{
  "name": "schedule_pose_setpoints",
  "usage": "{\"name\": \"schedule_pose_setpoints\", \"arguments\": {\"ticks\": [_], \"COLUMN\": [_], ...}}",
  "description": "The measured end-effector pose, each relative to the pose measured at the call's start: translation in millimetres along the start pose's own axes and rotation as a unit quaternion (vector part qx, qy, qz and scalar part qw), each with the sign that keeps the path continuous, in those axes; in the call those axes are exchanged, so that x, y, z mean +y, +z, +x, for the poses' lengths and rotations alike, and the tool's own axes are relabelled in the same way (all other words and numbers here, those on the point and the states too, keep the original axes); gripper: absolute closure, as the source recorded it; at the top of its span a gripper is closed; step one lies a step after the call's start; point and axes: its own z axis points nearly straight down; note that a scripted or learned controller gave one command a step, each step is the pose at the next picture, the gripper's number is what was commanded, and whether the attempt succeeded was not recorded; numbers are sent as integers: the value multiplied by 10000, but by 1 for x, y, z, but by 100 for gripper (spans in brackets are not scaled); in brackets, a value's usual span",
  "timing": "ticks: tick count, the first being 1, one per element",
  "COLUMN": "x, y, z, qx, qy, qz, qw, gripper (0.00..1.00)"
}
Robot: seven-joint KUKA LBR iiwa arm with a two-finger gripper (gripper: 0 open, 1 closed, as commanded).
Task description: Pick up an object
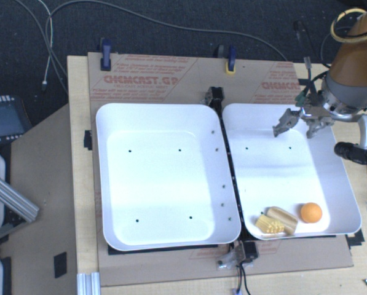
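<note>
In the right bin's (331,183) near corner a round orange ball (311,212) lies; the gripper (300,126) hangs spread, holding nothing.

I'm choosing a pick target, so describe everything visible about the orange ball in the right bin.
The orange ball is a small round thing, evenly orange, with a matte look; its material cannot be told. It rests on the floor of the right bin, in the near corner toward the bin's outer edge. A tan oblong piece lies just beside it, with a yellow ridged piece further along; whether the ball touches the tan piece is unclear. The gripper hangs over the bin's far end, well away from it.
</note>
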Motion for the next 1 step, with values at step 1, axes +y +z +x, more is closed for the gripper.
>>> {"name": "schedule_pose_setpoints", "arguments": {"ticks": [1], "x": [-56], "y": [32], "z": [65], "qx": [12], "qy": [-19], "qz": [23], "qw": [10000], "gripper": [0]}}
